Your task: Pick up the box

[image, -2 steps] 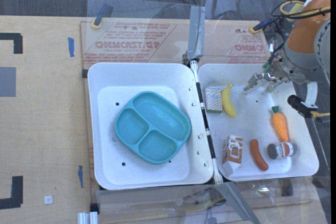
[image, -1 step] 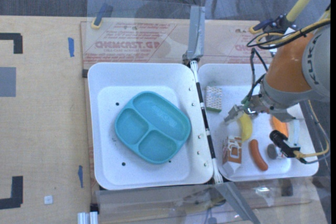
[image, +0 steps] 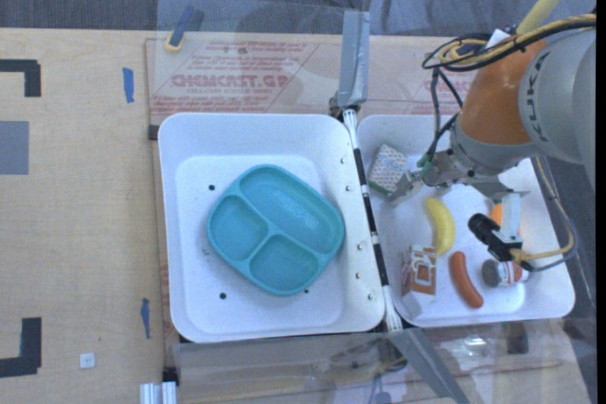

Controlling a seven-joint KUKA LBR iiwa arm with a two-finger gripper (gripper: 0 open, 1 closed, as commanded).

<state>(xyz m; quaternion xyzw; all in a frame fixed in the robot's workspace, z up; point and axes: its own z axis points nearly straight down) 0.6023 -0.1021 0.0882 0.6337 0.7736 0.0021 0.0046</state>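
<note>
Hand (image: 414,184), partly hidden under the arm, sits beside the box (image: 387,167).

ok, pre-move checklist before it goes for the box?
1. Small brown and white carton box in the right white bin: ok.
2. Box free of neighbours: not ok, red sausage close beside it.
3. Gripper over the box: not ok, it sits near the patterned packet, beyond the yellow banana.
4. Finger opening: cannot tell.
5. Teal divided plate out of the way in the left bin: ok.

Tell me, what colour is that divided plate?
Light blue-turquoise plate, clearest in the camera view.
</note>
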